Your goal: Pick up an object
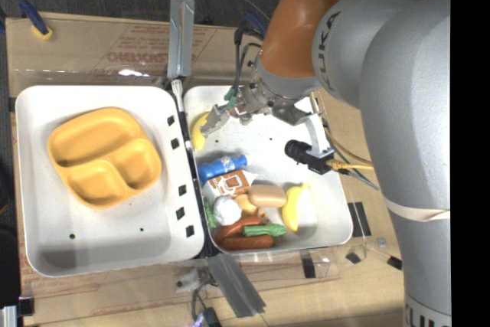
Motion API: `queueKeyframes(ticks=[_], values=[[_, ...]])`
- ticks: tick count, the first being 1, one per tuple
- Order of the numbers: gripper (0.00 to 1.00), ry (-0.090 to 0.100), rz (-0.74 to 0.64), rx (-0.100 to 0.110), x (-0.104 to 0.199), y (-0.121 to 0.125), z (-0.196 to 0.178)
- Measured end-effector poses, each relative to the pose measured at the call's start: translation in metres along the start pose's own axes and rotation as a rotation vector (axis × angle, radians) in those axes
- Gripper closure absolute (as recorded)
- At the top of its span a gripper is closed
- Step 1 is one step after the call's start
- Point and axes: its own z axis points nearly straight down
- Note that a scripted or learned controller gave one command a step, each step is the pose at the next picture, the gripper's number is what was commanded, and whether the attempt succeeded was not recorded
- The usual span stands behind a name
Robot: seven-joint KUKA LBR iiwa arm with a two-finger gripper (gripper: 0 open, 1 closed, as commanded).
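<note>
Two white bins (92,256) flank a divider; the hand (230,111), its grip state indeterminable, hangs above the right bin's banana (197,132), likely for picking.

Arm: the grey KUKA arm (390,88) came in from the right of the camera view, its broad grey casing spread over the right side of the frame.
Orange band: the orange section (300,33) sat above the wrist, at the top centre, curving down and to the left.
Wrist: it pointed down and leftward, with dark cables running along its left side.
Gripper: the gripper (218,117) hung at the lower left end of the wrist, its metal parts angled to the left.
Attachment: a black cylindrical part (304,152) stuck out beneath the wrist on a white bracket, with a thin yellow cable trailing to the right.
</note>
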Motion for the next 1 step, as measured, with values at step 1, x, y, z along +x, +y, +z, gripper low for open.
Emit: queueKeyframes(ticks=[1], values=[[0.00, 0.000, 0.078, 0.001, 0.0099, -0.0768, 0.0006]])
